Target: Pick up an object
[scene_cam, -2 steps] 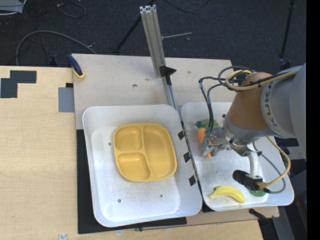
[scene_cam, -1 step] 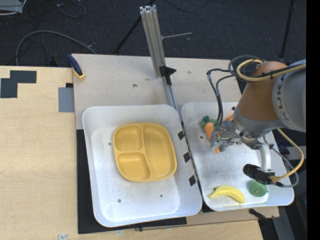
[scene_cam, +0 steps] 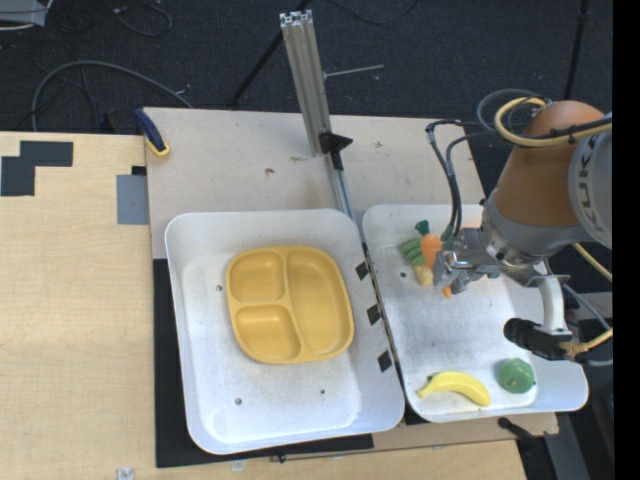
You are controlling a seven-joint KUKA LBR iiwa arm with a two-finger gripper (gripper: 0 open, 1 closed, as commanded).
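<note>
Gripper (scene_cam: 452,271) sits low in the right bin (scene_cam: 450,353), just right of the toy carrot (scene_cam: 429,251) near that bin's far edge, placed as if to take the carrot, though nothing shows between its tips and I cannot tell how wide it stands. Banana (scene_cam: 456,387) and green fruit (scene_cam: 517,376) lie near the right bin's front edge, well apart from the arm; the yellow divided plate (scene_cam: 290,303) rests alone in the bin left of it
</note>
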